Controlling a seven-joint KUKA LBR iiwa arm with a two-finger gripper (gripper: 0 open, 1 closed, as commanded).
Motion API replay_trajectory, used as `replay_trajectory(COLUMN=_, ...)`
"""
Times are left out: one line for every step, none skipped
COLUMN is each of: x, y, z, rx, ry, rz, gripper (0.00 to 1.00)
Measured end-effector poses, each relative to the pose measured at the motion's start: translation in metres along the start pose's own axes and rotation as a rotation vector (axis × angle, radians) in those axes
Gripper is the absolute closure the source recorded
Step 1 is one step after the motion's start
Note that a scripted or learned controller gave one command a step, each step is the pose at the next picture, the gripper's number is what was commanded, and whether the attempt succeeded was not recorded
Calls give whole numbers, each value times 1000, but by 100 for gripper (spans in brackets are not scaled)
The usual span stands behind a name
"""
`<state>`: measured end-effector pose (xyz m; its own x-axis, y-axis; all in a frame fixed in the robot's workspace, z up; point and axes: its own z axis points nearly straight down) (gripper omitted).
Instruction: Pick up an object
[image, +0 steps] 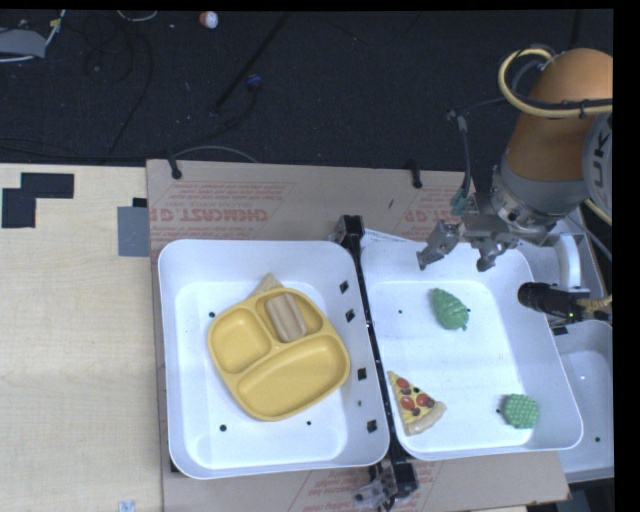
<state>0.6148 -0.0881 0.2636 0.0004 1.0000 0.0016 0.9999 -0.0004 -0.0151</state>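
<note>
Gripper (466, 254) hangs over the right bin's (560, 380) far rim, fingers spread, grasping nothing. Nearest target: green toy (450, 308), just below it on the bin floor. Advice: descend straight, straddle its narrow axis, then close. 1 fingertip blurs against the rim; toy's identity unclear.

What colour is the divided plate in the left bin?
Yellow. The divided plate shows best in the camera view, lying in the left bin.
</note>
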Motion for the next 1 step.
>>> replay_trajectory(x=0, y=2, z=-7, rx=-12, ry=-1, rz=-2, gripper=0)
